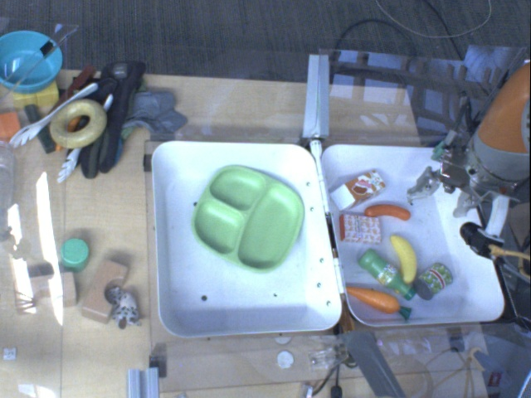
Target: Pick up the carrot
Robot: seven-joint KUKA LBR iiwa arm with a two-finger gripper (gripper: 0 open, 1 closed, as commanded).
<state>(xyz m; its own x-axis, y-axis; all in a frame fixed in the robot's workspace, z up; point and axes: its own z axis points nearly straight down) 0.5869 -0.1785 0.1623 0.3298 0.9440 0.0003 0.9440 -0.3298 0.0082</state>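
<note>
The carrot [373,298], orange with a green stub at its right end, lies flat along the front wall of the right bin [465,309]. My gripper [444,196] hangs over the bin's right back part, well above and behind the carrot. It stands open with nothing between its fingers. The orange-banded arm [506,127] comes in from the right edge.
Around the carrot lie a green bottle [383,272], a banana [404,257], a small can [434,279], a red sausage [387,211], a checkered packet [361,228] and a red-white box [362,186]. The left bin [174,305] holds a green divided plate [249,216]. Clutter sits on the bench at left.
</note>
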